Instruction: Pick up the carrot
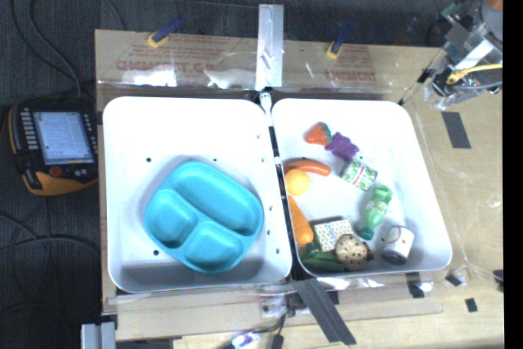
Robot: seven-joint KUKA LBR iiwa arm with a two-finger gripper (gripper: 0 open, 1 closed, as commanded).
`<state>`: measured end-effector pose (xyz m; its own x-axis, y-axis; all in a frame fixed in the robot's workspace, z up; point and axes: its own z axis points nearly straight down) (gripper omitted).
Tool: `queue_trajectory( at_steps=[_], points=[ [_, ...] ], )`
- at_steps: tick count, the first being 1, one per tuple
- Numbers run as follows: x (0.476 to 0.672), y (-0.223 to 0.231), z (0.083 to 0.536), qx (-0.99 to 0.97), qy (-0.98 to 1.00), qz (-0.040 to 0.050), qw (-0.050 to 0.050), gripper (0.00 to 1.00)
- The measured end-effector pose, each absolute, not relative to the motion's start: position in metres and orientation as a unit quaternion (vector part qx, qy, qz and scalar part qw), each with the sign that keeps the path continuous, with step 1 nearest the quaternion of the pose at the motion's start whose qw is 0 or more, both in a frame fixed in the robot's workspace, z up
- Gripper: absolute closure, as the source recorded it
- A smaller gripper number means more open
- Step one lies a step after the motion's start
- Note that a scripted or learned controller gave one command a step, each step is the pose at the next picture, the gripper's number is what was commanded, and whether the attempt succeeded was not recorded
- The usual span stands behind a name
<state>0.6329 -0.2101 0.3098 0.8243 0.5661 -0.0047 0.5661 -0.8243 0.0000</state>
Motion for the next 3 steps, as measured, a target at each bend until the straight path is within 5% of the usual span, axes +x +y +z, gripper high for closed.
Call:
queue_trajectory(
  at_steps=[1,2,3],
  points=[
    [0.65,-0.223,0.313,0.992,0.127,-0.0021,0.001,1.0],
    [0.627,-0.223,0.308,0.982,0.187,-0.0028,0.001,1.0],
    [0.643,-0.197,0.216,0.961,0.277,-0.0026,-0.001,1.0]
  ],
)
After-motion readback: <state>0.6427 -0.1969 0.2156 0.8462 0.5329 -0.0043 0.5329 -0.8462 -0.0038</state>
